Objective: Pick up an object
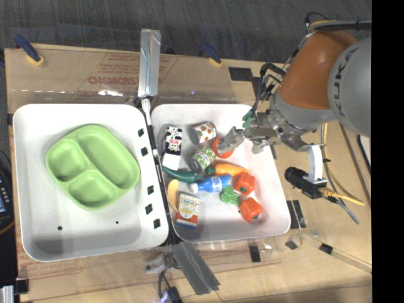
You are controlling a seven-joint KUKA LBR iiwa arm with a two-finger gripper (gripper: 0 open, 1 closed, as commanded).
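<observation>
The right bin [271,169] holds several small toys. My gripper [243,137] hangs low over the bin's upper right part. Its tip is right beside a red-orange toy [221,148], and whether they touch is unclear. Close by lie a patterned cup [204,132], a green can [202,158] and an orange carrot [228,168]. Further forward are a red pepper [245,183], a blue bottle [211,185] and a red-orange piece [250,209]. A cow-print carton [173,139] lies by the left wall.
The left bin [38,232] holds a green divided plate [93,165]. A yellow banana [172,194] and a juice carton [187,208] lie at the right bin's front left. A metal divider [149,62] rises between the bins at the back.
</observation>
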